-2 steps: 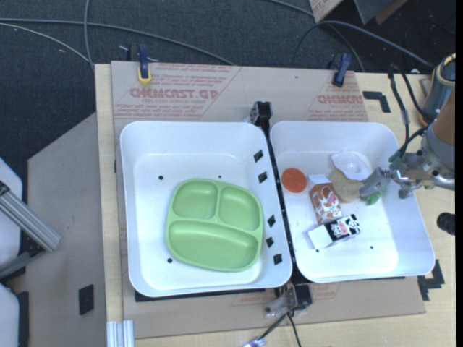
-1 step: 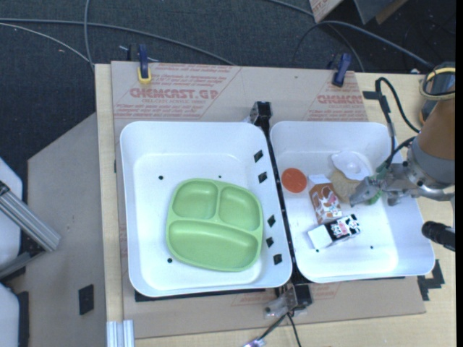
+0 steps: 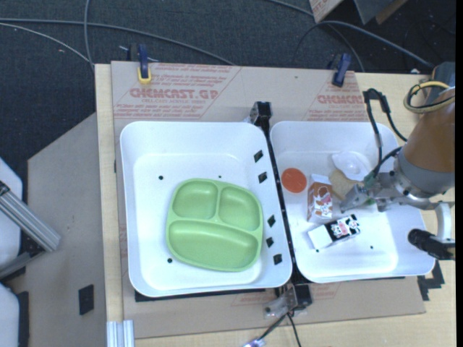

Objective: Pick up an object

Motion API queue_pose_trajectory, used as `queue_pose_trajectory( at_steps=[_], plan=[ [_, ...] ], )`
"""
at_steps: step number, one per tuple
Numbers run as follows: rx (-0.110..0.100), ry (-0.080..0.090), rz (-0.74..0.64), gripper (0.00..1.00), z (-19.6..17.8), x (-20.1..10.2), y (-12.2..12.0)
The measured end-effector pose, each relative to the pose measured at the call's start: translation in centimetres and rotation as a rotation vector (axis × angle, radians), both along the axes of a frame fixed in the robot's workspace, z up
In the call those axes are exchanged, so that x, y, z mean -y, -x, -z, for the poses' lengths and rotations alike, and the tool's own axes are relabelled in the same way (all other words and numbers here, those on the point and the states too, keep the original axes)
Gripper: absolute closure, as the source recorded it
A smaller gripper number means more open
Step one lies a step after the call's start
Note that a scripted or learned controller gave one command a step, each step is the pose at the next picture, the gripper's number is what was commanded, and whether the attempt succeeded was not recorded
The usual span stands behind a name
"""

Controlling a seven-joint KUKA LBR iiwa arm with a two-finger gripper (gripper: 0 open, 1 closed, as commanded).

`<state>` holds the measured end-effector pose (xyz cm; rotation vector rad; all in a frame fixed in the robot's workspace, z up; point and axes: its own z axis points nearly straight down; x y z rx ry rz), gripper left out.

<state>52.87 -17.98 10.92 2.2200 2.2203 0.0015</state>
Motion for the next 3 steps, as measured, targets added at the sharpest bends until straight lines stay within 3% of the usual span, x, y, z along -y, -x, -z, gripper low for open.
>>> queue_pose_trajectory(
  at_steps=[1, 2, 3],
  plan=[
    [-0.001, -0.002, 0.0, 1.0, -0.8, 0.0, 0.0],
    [0.004, 0.002, -0.001, 1.0, -7.1, 0.4, 0.1],
    [0.002, 0.001, -0.001, 1.0, -10.4, 0.5, -0.1]
  ],
)
